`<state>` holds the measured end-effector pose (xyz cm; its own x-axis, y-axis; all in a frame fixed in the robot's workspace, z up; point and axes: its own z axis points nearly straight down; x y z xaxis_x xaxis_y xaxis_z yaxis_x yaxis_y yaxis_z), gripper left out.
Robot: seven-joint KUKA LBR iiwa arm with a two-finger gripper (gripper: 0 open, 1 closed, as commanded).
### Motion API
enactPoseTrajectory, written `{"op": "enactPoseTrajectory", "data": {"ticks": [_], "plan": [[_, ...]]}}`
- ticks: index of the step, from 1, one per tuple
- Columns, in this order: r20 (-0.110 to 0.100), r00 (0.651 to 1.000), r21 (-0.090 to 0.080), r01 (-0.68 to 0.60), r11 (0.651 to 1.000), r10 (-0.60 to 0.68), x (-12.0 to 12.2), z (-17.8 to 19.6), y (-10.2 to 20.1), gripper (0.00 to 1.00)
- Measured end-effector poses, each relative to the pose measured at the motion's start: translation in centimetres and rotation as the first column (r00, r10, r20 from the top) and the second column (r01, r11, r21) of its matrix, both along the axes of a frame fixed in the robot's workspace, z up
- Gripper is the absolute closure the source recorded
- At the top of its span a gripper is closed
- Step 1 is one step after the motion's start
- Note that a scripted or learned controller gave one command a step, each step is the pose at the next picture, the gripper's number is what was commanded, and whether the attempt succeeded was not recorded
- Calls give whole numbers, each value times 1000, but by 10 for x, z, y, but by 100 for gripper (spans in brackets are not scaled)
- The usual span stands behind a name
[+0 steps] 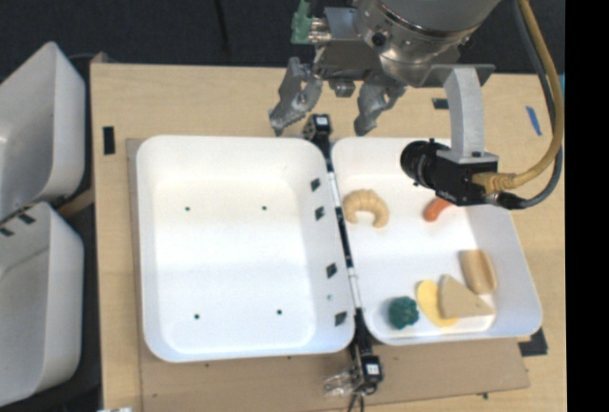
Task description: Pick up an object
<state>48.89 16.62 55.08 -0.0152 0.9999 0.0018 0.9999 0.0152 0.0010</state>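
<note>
Above the bins' far rim, the pincer hangs spread, empty.

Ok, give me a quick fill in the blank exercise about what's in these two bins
1. The croissant lies in the ____ bin.
2. The green lump sits in the right bin near its ____ edge.
3. The gripper hangs with its fingers ____, holding nothing.

Missing words: right; front; open

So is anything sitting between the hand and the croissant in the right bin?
Nothing visible does. The hand hangs open over the far rim where the two bins meet, and the croissant lies apart from the other items, with bare white bin floor between it and the fingers.
</note>
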Motion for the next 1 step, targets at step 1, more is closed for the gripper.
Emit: {"op": "enactPoseTrajectory", "data": {"ticks": [1], "plan": [[0, 1000, -1, 6, 1000, -6, 0, 0, 59, 0]]}}
